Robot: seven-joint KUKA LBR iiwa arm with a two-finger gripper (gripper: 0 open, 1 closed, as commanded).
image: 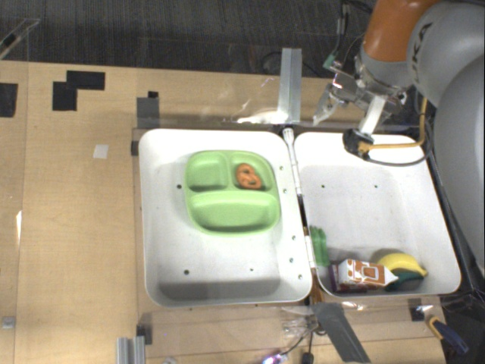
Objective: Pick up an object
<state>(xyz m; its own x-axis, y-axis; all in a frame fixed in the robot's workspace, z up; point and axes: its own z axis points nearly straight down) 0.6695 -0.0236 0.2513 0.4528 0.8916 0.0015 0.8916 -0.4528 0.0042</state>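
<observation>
While apart from gripper, banana low

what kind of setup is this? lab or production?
Likely a robotics lab pick-and-place bench: a KUKA arm over two white bins, with test props such as a green divided tray and toy banana.

Matt green plastic tray, smooth white bins, wood-look bench.

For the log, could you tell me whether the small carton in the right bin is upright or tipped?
Tipped: the carton lies on its side at the right bin's near edge, beside the banana.
</observation>
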